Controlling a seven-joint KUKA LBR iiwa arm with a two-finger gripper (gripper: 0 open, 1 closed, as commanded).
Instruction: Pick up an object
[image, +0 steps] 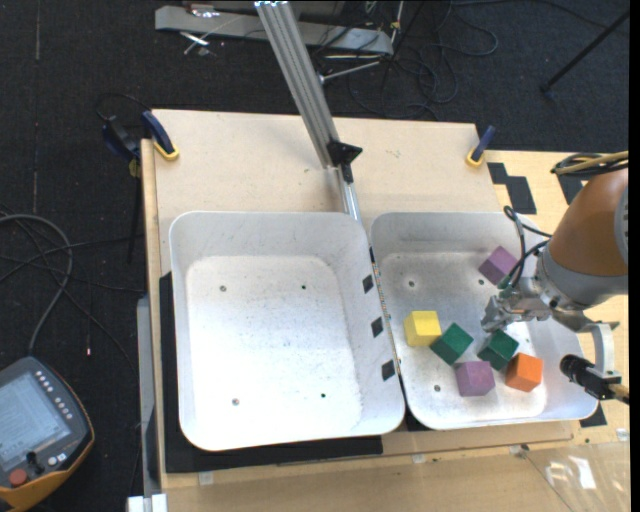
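The right bin (440, 235) holds several small blocks: a yellow cube (423, 327), a green block (452, 342), a second green block (498, 350), a purple cube (474, 378), an orange cube (523, 371) and another purple block (497, 265) near the far right wall. My gripper (502, 316) hangs low over the right side of this bin, just above the second green block and between it and the far purple block. The arm's orange band (592, 220) rises to the right of it.
The left bin (200, 240) lies beside the right one. A slanted metal pole (305, 85) runs from the top down to the bins' shared edge. A handheld pendant (35, 425) sits on the floor at lower left. Clamps (160, 135) mark the bench corners.
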